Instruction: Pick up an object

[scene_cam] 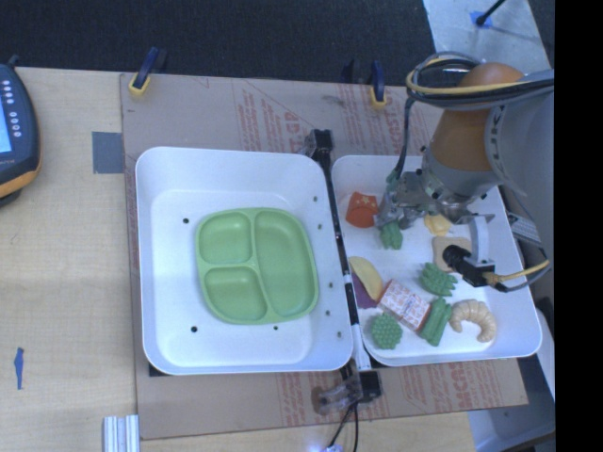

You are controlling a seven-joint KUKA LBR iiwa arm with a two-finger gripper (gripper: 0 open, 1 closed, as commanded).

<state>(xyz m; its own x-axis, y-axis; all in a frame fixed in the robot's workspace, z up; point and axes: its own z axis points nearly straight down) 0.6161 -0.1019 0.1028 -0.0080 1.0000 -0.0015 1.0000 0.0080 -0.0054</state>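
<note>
The right bin (524, 343) holds several toy foods. My gripper (400, 215) hangs low over its far left part, between a red-orange piece (361, 209) and a small yellow piece (436, 222). A small green piece (390, 237) lies directly below the gripper's tip, touching or nearly touching it. Nearer the front lie a yellow wedge (366, 276), a pink checked box (405, 304), a green broccoli (384, 330), a long green vegetable (435, 320), a leafy green piece (436, 279) and a tan croissant (476, 316).
The left bin (160, 252) carries a green divided plate (255, 265). The arm's grey and orange wrist (466, 139) covers the far right part of the right bin. A cable (509, 276) loops over a beige piece (450, 249). A handheld pendant (14, 125) lies far left.
</note>
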